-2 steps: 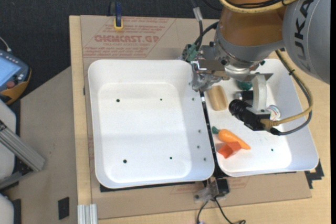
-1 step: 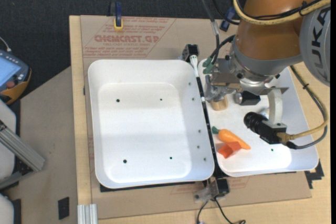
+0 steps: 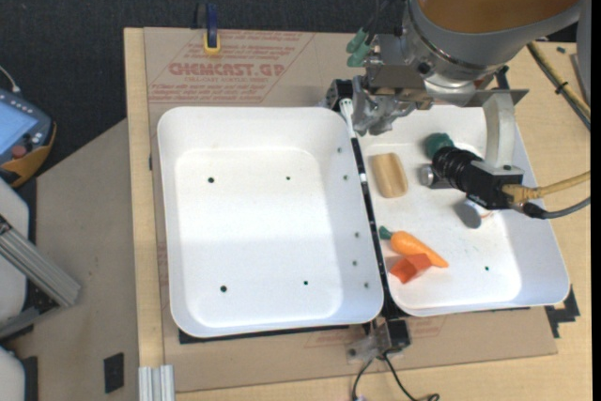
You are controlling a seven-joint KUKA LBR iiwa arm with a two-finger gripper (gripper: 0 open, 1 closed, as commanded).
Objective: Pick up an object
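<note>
The right bin [image 3: 526,268] holds a tan wooden block [image 3: 387,175] near its left wall, an orange carrot toy [image 3: 417,247] lying over a red piece [image 3: 404,270] toward the front, and a dark green round object [image 3: 438,145] further back. My gripper [image 3: 374,119] hangs at the back left corner of the right bin, just behind the tan block and close to the wall between the bins. The grey and orange arm covers the bin's back part. I see nothing between the fingers.
The left bin [image 3: 178,202] lies beside the right one, sharing a narrow divide. A black cylindrical attachment [image 3: 470,174] with a cable juts over the right bin. Brown cardboard [image 3: 235,61] lies under both bins, with a blue clamp [image 3: 210,23] at its back edge.
</note>
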